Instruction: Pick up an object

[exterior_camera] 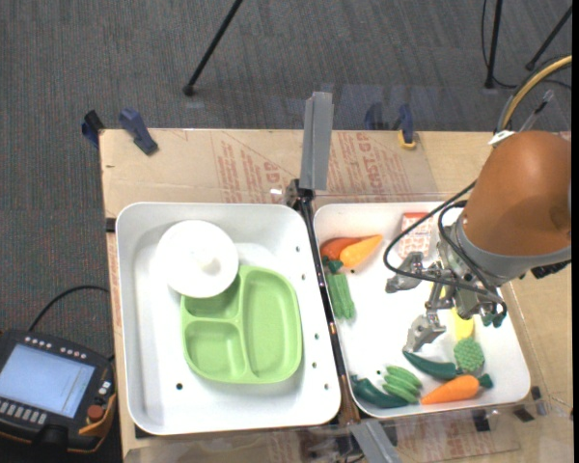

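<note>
My gripper point(458, 326) hangs over the right bin point(367, 345) near its right side, below the arm's orange band. It is open: one grey finger point(425, 334) points down to the left, the other sits at the right. A small yellow piece point(463, 329) lies between them, and contact cannot be judged. Just below are a green knobbly toy point(470, 356), a dark green cucumber point(427, 363), a pea pod point(401, 382) and an orange carrot point(453, 389). A second carrot point(358, 250) and a green bean point(342, 294) lie at the bin's left.
An orange and white box point(416, 224) rests at the right bin's back, partly under cables. The left bin point(140, 355) holds a green divided plate point(244, 326) with a white bowl point(198, 258) overlapping its top left corner. A pendant point(41, 382) sits left of the bench.
</note>
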Robot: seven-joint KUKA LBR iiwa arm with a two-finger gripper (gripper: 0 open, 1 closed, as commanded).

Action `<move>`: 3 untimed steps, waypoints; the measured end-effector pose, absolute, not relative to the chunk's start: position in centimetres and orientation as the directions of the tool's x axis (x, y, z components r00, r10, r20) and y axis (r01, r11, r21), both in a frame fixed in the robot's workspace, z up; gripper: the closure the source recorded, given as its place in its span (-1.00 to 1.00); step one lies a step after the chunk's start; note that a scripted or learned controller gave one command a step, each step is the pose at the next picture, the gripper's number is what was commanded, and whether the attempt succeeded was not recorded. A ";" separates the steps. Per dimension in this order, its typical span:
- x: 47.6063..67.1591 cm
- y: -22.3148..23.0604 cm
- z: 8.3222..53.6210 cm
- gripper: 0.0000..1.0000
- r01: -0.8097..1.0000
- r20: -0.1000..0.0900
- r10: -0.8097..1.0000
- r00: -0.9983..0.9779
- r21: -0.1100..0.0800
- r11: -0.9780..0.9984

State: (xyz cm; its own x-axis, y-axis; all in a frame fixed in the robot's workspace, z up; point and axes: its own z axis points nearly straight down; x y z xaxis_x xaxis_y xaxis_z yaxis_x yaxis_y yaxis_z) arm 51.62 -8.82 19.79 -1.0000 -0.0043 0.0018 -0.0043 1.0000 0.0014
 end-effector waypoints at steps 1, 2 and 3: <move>60.0 -11.6 11.9 -1.00 0.013 0.009 0.013 -1.000 0.003 1.000; 57.0 -19.1 8.6 -1.00 0.060 0.002 0.060 -0.998 0.001 0.998; 57.2 -18.9 9.8 1.00 0.056 -0.004 0.056 -0.998 0.002 0.998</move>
State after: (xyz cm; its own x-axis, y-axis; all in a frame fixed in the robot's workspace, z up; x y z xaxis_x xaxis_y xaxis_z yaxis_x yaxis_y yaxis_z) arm 57.22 -18.91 9.81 -0.9984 0.0563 -0.0039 0.0563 0.9984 0.0020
